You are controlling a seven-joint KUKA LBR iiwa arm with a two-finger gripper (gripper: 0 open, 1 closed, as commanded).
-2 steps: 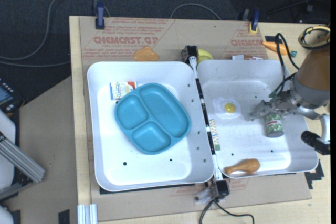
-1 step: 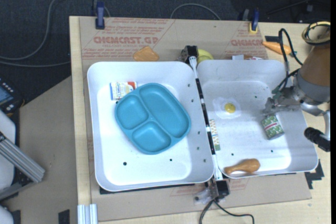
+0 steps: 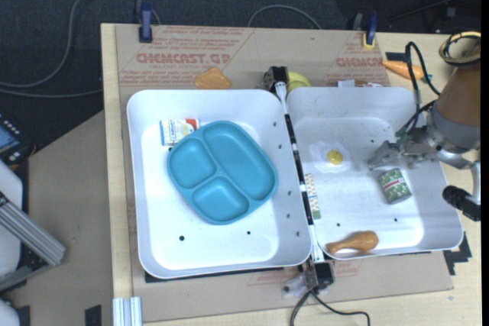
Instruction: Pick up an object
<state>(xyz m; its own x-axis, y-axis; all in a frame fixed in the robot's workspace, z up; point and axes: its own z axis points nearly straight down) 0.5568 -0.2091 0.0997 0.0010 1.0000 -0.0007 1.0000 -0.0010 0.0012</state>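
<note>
In the right bin lie a white toy fried egg with a yellow yolk, a small green packet and an orange-brown toy drumstick near the front wall. My gripper reaches in from the right, low over the bin floor. It sits just above and left of the green packet and to the right of the egg. Nothing is visibly held by it. The orange band of the arm rises at the far right.
The left bin holds a blue divided plate and a small white and red carton. Behind the bins lie an orange piece, a yellow-green item and an orange item. Cables run past the arm.
</note>
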